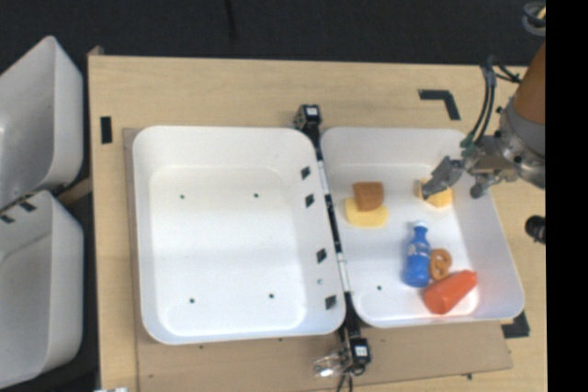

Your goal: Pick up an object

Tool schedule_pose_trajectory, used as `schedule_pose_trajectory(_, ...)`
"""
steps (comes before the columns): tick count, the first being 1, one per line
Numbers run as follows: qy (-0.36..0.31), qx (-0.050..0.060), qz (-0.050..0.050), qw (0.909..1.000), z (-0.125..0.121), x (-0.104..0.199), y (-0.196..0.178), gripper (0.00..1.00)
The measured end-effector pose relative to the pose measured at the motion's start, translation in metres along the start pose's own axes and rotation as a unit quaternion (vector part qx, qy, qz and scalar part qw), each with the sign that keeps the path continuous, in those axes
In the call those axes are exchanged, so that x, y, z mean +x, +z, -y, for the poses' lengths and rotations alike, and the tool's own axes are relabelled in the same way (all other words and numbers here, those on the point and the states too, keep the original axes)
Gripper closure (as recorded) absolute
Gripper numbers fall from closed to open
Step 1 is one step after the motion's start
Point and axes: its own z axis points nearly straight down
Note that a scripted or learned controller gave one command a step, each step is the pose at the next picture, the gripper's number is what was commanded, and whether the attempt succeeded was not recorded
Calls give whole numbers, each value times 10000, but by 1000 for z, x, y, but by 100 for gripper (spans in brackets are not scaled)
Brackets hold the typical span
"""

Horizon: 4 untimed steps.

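Observation:
The right bin (478,312) holds several small objects. A brown block (368,194) rests on a yellow disc (367,216) near the bin's left side. A blue bottle (418,257) lies beside an orange pretzel-shaped piece (441,263), with a red-orange cone-like object (449,291) just below them. A small yellow block (436,196) sits near the upper right. My gripper (461,181) hovers at that block, open, its left finger (445,173) over the block's top edge and nothing between the fingers.
The left bin (147,225) lies beside the right one, with a black-clipped divider (326,225) between them. White containers (32,197) stand off the bench's left edge. The arm enters from the right over the bin's far right rim.

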Motion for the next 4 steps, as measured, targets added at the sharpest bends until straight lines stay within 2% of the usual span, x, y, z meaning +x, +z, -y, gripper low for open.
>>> schedule_pose_trajectory(1,-36,-83,14,10000,-143,42,-77,0)
schedule_pose_trajectory(2,-9,15,31,10000,-138,35,-79,100)
schedule_pose_trajectory(3,31,50,-2,10000,-55,22,-27,100)
schedule_pose_trajectory(4,56,52,4,10000,4,-57,54,100)
